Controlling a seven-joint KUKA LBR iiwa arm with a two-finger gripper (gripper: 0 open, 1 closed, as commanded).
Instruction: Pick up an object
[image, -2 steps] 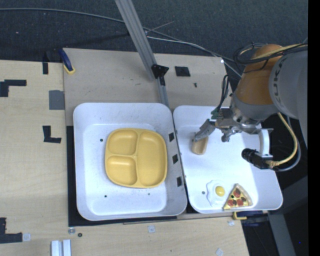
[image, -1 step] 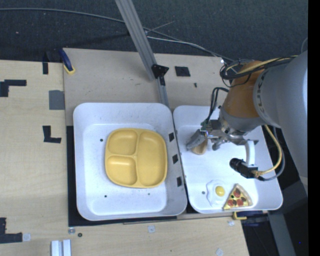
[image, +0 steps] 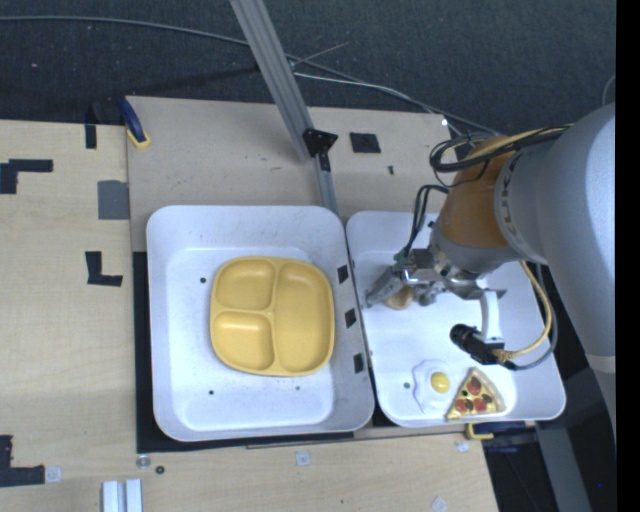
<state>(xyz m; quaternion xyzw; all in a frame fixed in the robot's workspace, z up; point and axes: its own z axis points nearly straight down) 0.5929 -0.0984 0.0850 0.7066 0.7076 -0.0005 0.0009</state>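
My gripper (image: 398, 288) is low over the left part of the right bin (image: 530, 400), close to the wall between the bins. A small tan object (image: 403, 298) lies right at its tip, partly covered by the gripper body. I cannot tell whether the object is held. A toy fried egg (image: 435, 382) and a toy pizza slice (image: 475, 394) lie at the bin's front edge, well in front of the gripper.
The left bin (image: 180, 300) holds a yellow divided plate (image: 272, 315) at its middle. The grey arm with its orange band (image: 480, 190) covers the back right of the right bin. A black cable plug (image: 475, 342) hangs beside the wrist.
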